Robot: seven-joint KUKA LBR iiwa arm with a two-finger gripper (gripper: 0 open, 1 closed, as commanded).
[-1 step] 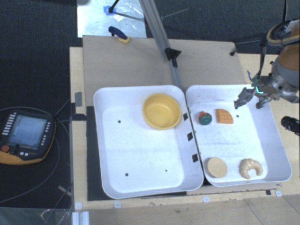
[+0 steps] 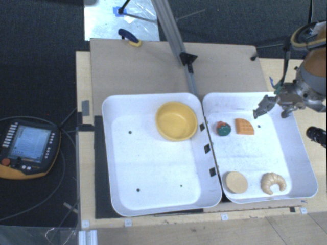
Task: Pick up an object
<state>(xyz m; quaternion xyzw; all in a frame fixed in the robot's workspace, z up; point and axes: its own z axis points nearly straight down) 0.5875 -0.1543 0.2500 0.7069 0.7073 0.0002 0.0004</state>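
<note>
Even, bright overhead light, faint shadows, slightly soft focus, glare on the floor patch (image 2: 110,11).

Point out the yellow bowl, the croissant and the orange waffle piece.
Round yellow plastic bowl (image 2: 177,120): camera view, on the middle of its inner floor.
Tan curved croissant (image 2: 273,182): camera view, on the middle of its arched back.
Orange square waffle piece (image 2: 244,127): camera view, on the centre of its ridged top.

Pale wooden bench (image 2: 153,65), two shallow white bins carried side by side, left bin (image 2: 153,188), right bin (image 2: 291,152), edges touching, blue-and-yellow clamp (image 2: 129,37) laid at the rear.
</note>
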